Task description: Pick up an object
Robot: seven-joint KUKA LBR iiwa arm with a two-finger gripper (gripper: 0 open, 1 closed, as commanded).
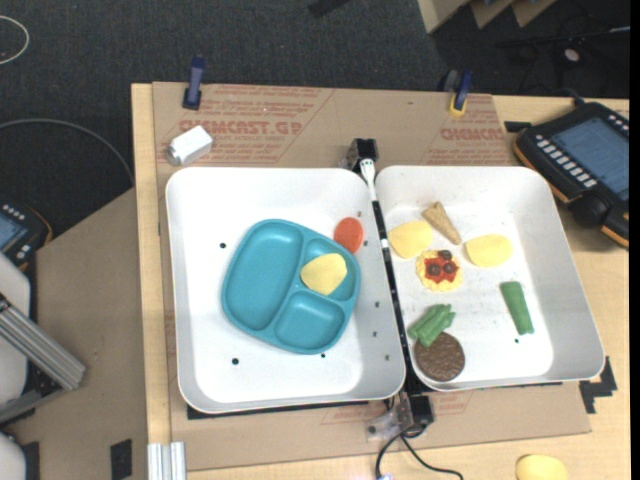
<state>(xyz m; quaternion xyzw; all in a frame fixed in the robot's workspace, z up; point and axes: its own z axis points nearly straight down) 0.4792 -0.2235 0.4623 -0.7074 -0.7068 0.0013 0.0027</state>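
On bench: two white bins side by side. Left bin (200, 348): one teal divided plate (262, 286), one yellow piece (324, 273) in its upper-right compartment, one orange-red piece (348, 233) touching plate rim. Right bin (560, 338): one brown disc (440, 357), two yellow slices (410, 238), one mini pizza (439, 270), one green bundle (432, 322), one green stick (516, 308), one tan cone (441, 221). Gripper state: cannot tell.

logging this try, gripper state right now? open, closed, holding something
Gripper: cannot be told from this camera view. The yellow piece lies on the blue tray, not held.
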